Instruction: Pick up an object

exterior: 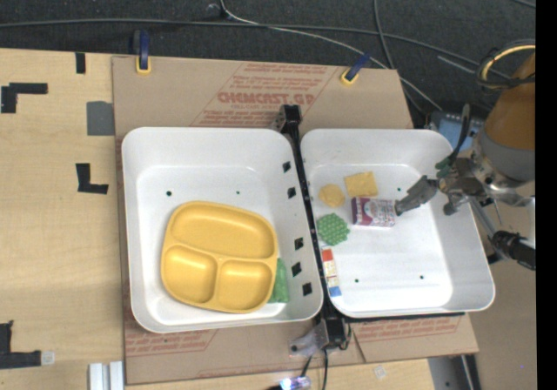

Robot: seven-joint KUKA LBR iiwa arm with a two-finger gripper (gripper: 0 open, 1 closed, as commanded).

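Note:
The right bin [435,292] holds several small items. A purple and white packet [372,211] lies near its middle, with a yellow square piece [361,183] and a round yellow piece [332,196] behind it. A green knobbly disc [332,228] sits left of the packet, and a thin red, white and blue stick [329,269] lies along the left wall. My gripper [432,199] hangs over the right side of this bin, just right of the packet. It is open, one dark finger [416,196] points toward the packet, and nothing is between the fingers.
The left bin [144,162] carries a yellow divided plate [219,255], with a green item [280,282] wedged at its right edge. A black divider with clips [300,205] runs between the bins. Cables cross the dark surface behind the bench.

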